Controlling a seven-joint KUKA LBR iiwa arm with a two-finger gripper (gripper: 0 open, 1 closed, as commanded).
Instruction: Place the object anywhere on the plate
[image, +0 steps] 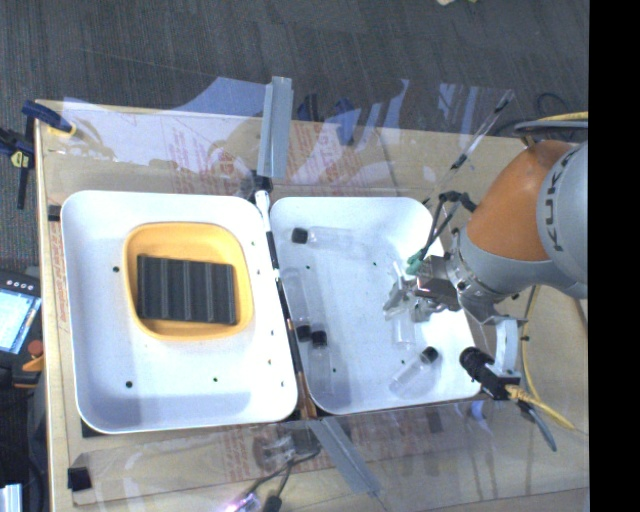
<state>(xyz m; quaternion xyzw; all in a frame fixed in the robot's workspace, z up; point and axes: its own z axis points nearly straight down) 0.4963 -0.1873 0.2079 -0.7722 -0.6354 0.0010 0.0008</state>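
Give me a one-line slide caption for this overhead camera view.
KUKA arm's gripper over the right bin among small clear vials; yellow plate waits in the left bin.

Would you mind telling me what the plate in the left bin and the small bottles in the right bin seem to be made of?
The plate looks like matte yellow-orange plastic with smooth rounded edges; its dark ribbed centre could be rubber or plastic. The small bottles look like clear glass or plastic, since the white bin shows through them, with black caps. The bins seem glossy white plastic.
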